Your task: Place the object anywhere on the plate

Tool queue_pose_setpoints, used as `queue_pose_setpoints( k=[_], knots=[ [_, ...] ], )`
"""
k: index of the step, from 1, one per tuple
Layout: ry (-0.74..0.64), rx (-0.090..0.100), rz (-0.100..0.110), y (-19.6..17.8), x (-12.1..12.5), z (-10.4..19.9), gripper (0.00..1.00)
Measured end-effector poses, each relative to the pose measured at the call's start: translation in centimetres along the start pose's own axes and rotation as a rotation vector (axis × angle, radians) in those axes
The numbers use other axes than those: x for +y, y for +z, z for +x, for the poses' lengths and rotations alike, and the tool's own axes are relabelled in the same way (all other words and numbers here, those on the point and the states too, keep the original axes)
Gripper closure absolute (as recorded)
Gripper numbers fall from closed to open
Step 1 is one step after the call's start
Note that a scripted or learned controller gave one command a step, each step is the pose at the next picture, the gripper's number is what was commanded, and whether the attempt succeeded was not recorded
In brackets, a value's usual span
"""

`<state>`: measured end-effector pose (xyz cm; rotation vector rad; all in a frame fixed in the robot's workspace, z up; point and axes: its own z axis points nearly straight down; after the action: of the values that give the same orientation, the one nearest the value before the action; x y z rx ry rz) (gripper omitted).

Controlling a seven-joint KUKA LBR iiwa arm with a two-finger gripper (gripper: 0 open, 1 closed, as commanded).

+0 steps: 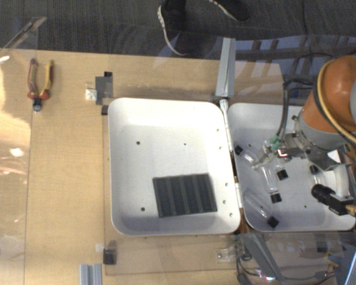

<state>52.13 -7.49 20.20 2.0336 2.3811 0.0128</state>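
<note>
The gripper point(268, 166) hangs low over the right bin point(249, 114), amid clear plastic parts; whether it is apart or closed I cannot tell, and I see nothing clearly held. Around it lie about five small black pieces point(275, 198), some just beside it and one nearer the bin's front edge; I cannot tell which one is the object. To the gripper's left, past the shared rim, is the left bin point(166, 111), with one dark ribbed plate point(184, 195) near its front wall and bare white floor behind. There are two bins. Far left on the bench point(65, 177) lies one pair of pliers point(40, 81).
</note>
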Motion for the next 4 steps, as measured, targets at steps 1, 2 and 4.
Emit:
queue_pose_setpoints(
  k=[1, 2, 4],
  knots=[
    [0.001, 0.002, 0.007, -0.3, 3.6, 6.6, 1.00],
    [-0.099, 0.003, 0.007, -3.2, 9.5, 14.4, 1.00],
    [-0.318, 0.004, 0.007, -0.2, 17.8, 26.9, 1.00]
  ],
)
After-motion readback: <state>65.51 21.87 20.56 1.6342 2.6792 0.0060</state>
